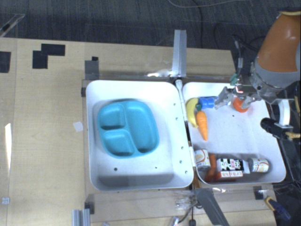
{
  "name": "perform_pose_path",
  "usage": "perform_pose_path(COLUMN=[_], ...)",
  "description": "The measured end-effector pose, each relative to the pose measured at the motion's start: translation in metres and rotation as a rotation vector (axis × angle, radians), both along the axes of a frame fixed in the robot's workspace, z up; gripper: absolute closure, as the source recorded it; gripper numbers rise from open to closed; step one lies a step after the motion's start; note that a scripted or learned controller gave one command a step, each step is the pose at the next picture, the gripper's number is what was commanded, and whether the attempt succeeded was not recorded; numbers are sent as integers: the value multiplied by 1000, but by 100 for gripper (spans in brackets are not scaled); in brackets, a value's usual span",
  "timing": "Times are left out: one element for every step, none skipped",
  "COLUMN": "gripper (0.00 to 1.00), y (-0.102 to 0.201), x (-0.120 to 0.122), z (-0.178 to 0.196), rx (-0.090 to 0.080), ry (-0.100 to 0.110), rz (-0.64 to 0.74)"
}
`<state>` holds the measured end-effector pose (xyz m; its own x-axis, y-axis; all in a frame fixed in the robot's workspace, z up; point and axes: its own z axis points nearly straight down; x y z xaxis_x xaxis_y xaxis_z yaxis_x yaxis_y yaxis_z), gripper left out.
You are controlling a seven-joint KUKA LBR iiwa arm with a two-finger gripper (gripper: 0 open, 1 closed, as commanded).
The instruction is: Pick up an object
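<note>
While I watch from above, hand (233,98) hovers over right bin (244,135), its grip I cannot tell, carrot (202,125) beside banana (190,111), blue tray (127,127) in left bin (136,178).

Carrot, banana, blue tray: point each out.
Carrot (202,125): camera view, middle of its orange body.
Banana (190,111): camera view, middle of its yellow curve.
Blue tray (141,124): camera view, its large right compartment.

Two white bins (136,91); one blue tray (127,127); one banana (191,111); one carrot (202,125); one bottle (230,167); two cans (201,158).
</note>
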<state>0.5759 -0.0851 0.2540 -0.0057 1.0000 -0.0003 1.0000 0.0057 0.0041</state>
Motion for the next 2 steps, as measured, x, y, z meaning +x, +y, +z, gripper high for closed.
perform_pose_path(gripper=[0, 0], y=[-8, 0], x=[27, 34], z=[-118, -161], rx=[0, -3], ry=[3, -12], rz=[-100, 75])
